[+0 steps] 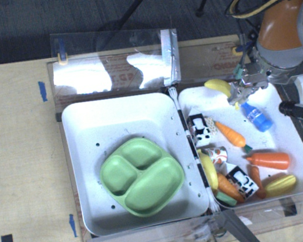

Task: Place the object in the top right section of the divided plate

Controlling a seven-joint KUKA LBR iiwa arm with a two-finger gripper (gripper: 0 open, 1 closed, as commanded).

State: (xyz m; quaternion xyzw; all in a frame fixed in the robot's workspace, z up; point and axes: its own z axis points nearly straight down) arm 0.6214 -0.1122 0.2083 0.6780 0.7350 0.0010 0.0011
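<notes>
The green divided plate [142, 174] lies in the left bin [83, 156], a little below that bin's middle, with its three sections bare. The objects for it all sit in the right bin [298, 141]. A blue bottle [257, 117] lies tilted near the top of that bin, just below the gripper [241, 88], and a yellow banana-like piece [218, 86] rests beside the gripper on its left. Nothing sits between the gripper's fingers that can be made out, and whether they stand apart or together cannot be told from this slant. The gripper hangs over the upper part of the right bin, close to the bottle and the yellow piece, with the grey arm and its orange band [284, 10] reaching in from the upper right.

Lower in the right bin lie an orange carrot [231, 133], a black-and-white cow figure [200, 131], a red-orange pepper shape [268, 159], a yellow piece [280, 184] near the bottom right corner, and a crowded heap against the bin's left wall. Both bins stand side by side on the pale wooden worktop [25, 181]
</notes>
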